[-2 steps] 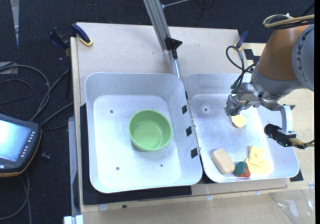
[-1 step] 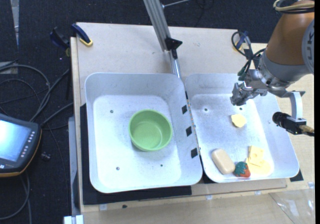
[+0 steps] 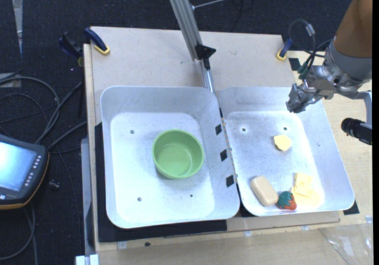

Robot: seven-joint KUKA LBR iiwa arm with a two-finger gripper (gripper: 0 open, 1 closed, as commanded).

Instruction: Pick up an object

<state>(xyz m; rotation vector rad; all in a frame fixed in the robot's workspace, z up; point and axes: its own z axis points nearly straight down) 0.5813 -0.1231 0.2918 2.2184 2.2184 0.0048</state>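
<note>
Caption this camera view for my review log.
Gripper over the right bin's far edge; green bowl in the left bin.

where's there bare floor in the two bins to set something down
Left bin: bare all around the green bowl, widest toward its left wall. Right bin: bare in the upper left, between the centre divider and the small yellow piece. Its near right corner is crowded: tan block, red-and-green piece, yellow piece.

A green bowl [image 3: 178, 153] sits in the left bin [image 3: 118, 109], while the gripper [image 3: 295, 104] hangs over the right bin's [image 3: 331, 157] far edge, above a yellow block [image 3: 283, 142].
</note>
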